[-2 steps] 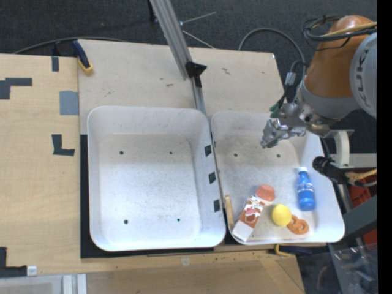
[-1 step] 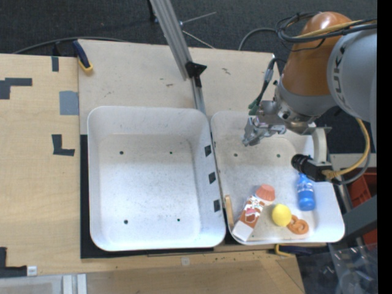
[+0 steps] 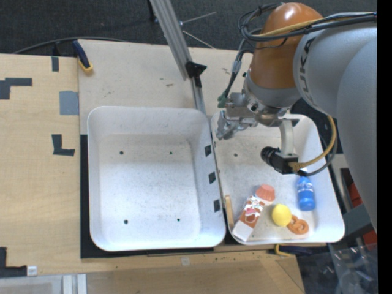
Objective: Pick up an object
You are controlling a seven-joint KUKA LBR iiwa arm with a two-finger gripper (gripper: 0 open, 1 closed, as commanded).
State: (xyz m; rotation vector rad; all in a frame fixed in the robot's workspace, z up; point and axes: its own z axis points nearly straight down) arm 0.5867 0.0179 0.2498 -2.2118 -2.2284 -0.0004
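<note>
A: In the near corner of the right bin, the pickable things lie bunched: a white and orange tube, a yellow ball, an orange ring touching the ball, and a small blue bottle just behind them.

B: And the gripper?

A: High at the far left corner of that bin, well apart from the cluster, with nothing visible between its fingers. Whether it is open or closed, I cannot tell.

B: Which would you go for?

A: The blue bottle, I think. It stands a little apart, so fingers could drop either side. The ball and ring touch, and the tube lies against the front wall.

B: Any room trouble?

A: The divider between the bins runs right under the gripper, so move rightward first, then down. The middle of the bin floor is bare, good room for the approach. The left bin is out of the way.
</note>
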